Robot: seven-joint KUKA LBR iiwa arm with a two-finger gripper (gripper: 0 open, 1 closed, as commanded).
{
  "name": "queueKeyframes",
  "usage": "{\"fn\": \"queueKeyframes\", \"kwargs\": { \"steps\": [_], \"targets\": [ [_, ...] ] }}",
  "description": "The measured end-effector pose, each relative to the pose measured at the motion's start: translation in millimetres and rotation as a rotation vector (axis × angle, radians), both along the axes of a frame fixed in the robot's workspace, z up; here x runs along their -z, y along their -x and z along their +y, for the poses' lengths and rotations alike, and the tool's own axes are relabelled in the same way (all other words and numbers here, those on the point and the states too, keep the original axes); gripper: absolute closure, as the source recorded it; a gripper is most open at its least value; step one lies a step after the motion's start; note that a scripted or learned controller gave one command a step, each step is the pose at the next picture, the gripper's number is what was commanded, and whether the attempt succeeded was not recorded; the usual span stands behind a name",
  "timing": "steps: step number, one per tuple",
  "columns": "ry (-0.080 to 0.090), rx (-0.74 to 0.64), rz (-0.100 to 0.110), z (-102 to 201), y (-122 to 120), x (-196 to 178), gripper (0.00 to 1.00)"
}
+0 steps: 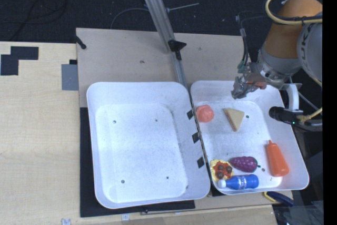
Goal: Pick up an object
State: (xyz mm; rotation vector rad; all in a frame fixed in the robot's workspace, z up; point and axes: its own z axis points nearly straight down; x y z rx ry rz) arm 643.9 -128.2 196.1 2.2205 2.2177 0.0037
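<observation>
Cheese wedge [235,118] is my likeliest pick: a tan triangle lying flat in the right bin [300,163], toward the bin's 12 o'clock half, with a red ball-like piece [205,113] just off at its 9 o'clock, close to the wall shared with the left bin [97,113]. My gripper [241,88] hangs above the right bin's far rim, at roughly 12 o'clock from the wedge and apart from it. From this angle I cannot tell how its tip is set, and I see nothing held in it.

Along the bin's 6 o'clock edge sit a purple grape bunch [244,163], a small flat yellow and red piece [221,169] and a blue bottle [241,182], packed close together; an orange bottle [276,158] lies at about 4 o'clock by the right wall.

My worries from here: the wedge is low with sloped faces, so I judge a closing grip could squeeze it out sideways or ride up over it. Coming straight down where I hover risks clipping the rim or the sloped wall. The red piece looks round and may roll away toward the dividing wall if nudged. The crowded cluster at 6 o'clock invites a double contact, pushing one piece while grasping another.
</observation>
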Motion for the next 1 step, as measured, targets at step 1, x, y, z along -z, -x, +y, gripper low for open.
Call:
{"fn": "queueKeyframes", "kwargs": {
  "steps": [1],
  "targets": [
    [0.0,-0.001,0.002,-0.5,-0.4,-27.4,1.0]
  ]
}}
